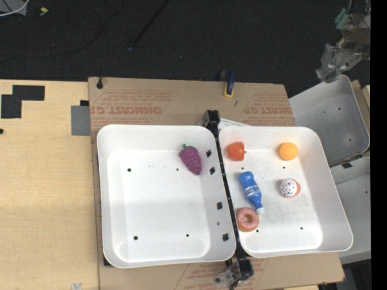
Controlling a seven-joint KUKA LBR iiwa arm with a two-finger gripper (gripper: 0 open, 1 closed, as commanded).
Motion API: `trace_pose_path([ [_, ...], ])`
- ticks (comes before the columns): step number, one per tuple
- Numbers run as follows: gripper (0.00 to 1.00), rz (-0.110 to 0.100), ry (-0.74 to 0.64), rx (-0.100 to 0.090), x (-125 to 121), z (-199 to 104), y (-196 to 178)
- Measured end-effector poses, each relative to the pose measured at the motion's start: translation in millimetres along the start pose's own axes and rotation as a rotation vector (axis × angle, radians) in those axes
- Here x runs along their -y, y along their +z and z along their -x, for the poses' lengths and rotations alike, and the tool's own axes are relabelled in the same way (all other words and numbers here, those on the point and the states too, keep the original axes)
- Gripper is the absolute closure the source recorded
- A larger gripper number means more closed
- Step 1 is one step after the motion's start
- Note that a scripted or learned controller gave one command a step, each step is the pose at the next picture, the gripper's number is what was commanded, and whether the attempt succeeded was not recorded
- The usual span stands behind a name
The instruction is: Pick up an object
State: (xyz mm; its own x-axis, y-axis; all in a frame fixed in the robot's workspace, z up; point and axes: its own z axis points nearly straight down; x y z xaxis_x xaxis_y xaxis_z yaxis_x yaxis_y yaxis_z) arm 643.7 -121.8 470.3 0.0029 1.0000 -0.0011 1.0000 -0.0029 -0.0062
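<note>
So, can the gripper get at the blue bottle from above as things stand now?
Probably yes. The blue bottle lies flat in the right bin, open from above. The donut sits close by its lower end, which could crowd the gripper.

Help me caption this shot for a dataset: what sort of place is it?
Probably a robotics lab's grasping test bench. Two shallow white plastic bins sit on a brown cardboard sheet, holding toy items such as a purple plastic grape bunch and a blue toy bottle; loose cables run across the dark floor.
</note>
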Motion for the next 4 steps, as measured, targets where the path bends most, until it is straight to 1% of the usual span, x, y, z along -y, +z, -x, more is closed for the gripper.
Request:
trace_pose_path([
  [1, 1.0, 0.005, -0.003, 0.0, 0, 11, -18],
  [3, 1.0, 0.006, -0.003, 0.0, 0, 42, -64],
  [4, 1.0, 0.002, -0.003, -0.002, 19, 60, -67],
])
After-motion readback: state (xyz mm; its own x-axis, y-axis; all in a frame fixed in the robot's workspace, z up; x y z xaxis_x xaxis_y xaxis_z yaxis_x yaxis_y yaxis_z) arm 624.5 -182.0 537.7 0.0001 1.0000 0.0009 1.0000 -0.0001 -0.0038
